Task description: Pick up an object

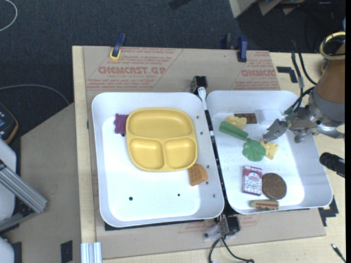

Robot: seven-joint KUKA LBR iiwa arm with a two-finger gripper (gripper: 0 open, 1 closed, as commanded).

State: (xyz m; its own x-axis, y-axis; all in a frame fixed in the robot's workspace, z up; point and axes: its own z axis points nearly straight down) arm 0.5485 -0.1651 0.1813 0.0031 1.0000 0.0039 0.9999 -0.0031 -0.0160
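One yellow tray [162, 137]; two bins — tool [272, 134] above right bin [312, 193]; its spread unclear.

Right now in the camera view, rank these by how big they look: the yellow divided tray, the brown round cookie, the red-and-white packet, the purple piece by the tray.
1. yellow divided tray, by far the largest
2. red-and-white packet and brown round cookie: look alike, too close to rank
3. purple piece: smallest showing, though the tray seems to cover part of it

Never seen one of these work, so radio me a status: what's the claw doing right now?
Gripper low over right bin, nothing visibly held. Yellow piece just below it. Green broccoli toy crowding alongside.
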